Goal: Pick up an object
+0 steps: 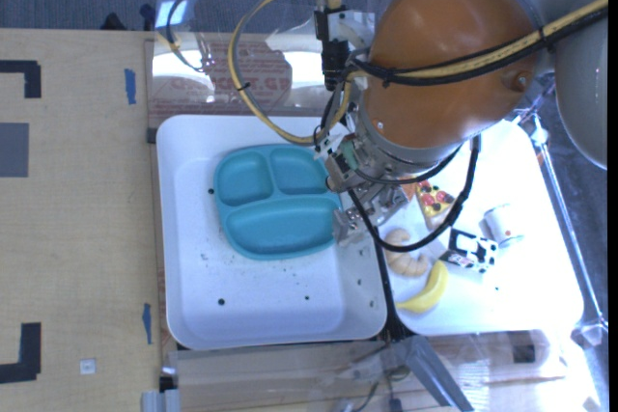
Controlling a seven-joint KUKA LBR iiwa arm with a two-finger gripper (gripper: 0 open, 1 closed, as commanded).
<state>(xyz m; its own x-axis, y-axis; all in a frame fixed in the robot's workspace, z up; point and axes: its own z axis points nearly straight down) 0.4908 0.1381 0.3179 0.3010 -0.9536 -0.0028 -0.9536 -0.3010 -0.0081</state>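
Observation:
A blue divided plate [275, 203] lies in the upper middle of the left white bin [193, 304]. My gripper [350, 219] hangs below the orange wrist band [449, 53], right at the plate's right edge, over the wall between the two bins. The wrist hides much of it. In the right bin [541, 289] lie a yellow banana [432, 289], a pale curled pastry-like piece [406, 251], a small red and yellow item [435, 201], a black-and-white object [471, 252] and a small white cup [500, 224].
The arm body covers the upper part of the right bin. Yellow and black cables [253, 34] loop over the far side of the left bin. A tan board [72, 207] lies left of the bins. Dark specks dot the left bin's floor.

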